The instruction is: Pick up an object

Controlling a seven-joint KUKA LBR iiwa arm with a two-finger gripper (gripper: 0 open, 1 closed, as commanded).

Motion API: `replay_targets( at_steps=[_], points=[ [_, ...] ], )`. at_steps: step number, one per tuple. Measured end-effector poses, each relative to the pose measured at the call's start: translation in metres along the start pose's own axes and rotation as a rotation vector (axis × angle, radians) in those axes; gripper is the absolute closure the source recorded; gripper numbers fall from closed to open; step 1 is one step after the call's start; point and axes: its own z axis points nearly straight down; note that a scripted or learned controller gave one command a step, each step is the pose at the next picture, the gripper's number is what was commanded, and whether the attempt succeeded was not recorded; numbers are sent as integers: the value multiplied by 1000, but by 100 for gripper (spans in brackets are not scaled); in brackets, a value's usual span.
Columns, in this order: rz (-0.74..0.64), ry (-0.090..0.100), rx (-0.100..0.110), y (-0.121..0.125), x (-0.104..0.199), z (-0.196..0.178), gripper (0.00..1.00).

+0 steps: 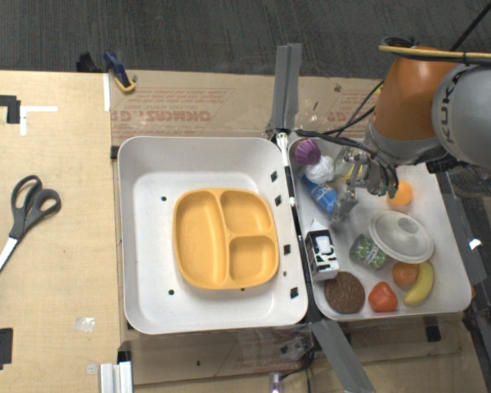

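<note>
White bins, two, side by side on the desk (57, 301).

Left bin (139, 244): one yellow tray (226, 238), three compartments, nothing in them.

Right bin (446, 301): all candidate objects lie here (none is named by the task, so any will do).
- purple ball (308, 149), far corner, next to a white lump (320, 169);
- blue bottle (322, 196), lying beside the hand's tips;
- orange ball (401, 194), just right of the hand;
- white lid (402, 235), mid-bin;
- green can (367, 252), touching the lid's left edge;
- black-and-white box (322, 254), against the left wall;
- brown disc (344, 292), near corner;
- red piece (383, 297), orange fruit (406, 274) and banana (421, 283), clustered along the near wall.

Hand (362, 180): low over the far half of the right bin, between the bottle and the orange ball. Whether it is released or clenched I cannot tell; nothing is seen between its tips.

Off the bins: scissors (24, 211) on the desk at left.

Progress: early. Every object appears to rest in the bin, none raised. Left to do, by my judgement: close on one item (the bottle looks nearest) and lift it clear.
</note>
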Motion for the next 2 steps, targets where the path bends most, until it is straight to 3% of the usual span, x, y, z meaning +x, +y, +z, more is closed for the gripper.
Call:
replay_targets(
  at_steps=[1, 2],
  points=[
    [61, -7, -1, -2, 47, 0, 0],
    [59, -12, -1, -2, 45, -11, 100]
  ],
)
